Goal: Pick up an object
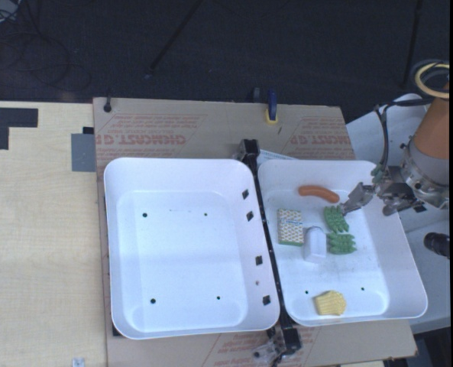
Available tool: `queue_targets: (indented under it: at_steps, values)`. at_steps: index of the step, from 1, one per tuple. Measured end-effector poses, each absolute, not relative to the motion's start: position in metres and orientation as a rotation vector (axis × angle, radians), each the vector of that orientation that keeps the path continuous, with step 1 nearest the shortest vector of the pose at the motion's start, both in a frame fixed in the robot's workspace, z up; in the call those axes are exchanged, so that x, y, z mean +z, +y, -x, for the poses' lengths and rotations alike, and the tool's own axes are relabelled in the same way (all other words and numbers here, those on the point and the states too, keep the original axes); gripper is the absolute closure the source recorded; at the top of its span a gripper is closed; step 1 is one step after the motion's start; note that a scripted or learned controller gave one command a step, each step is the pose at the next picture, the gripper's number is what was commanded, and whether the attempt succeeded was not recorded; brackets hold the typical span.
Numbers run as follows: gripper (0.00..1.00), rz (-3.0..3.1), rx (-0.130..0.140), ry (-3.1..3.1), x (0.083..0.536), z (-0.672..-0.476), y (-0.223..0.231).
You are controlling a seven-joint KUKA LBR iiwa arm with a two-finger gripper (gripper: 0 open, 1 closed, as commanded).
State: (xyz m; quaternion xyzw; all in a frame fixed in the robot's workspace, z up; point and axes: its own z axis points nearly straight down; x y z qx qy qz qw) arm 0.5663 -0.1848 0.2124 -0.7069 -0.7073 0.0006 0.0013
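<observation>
Camera view: the gripper (357, 199) hangs over the right bin (409, 281), nothing visibly between its fingers; how far they part I cannot tell. Nearest, just below-left of the gripper, lies a green toy (334, 219), long axis running down-right. Also one each: second green piece (341, 243), orange sausage (318, 193), checkered block (290, 226), white cup (315, 244), yellow piece (330, 303).

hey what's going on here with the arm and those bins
A grey robot arm with an orange band reaches in from the right over the right white bin. Its gripper sits low by the upper green bumpy piece, with nothing visibly between its fingers. Also in that bin lie an orange sausage-shaped object, a green-and-white checkered block, a small white cup-like object, a second green piece and a yellow ridged piece. Nothing is lifted yet.
</observation>
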Motion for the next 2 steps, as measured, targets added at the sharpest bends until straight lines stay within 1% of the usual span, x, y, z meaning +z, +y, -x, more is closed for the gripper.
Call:
queue_targets:
  at_steps: [1,2]
  values:
    - [0.0,2.214,0.003,-2.223,0.081,-0.588,-0.17]
    - [1.0,2.219,0.002,-2.221,0.097,-0.588,-0.173]
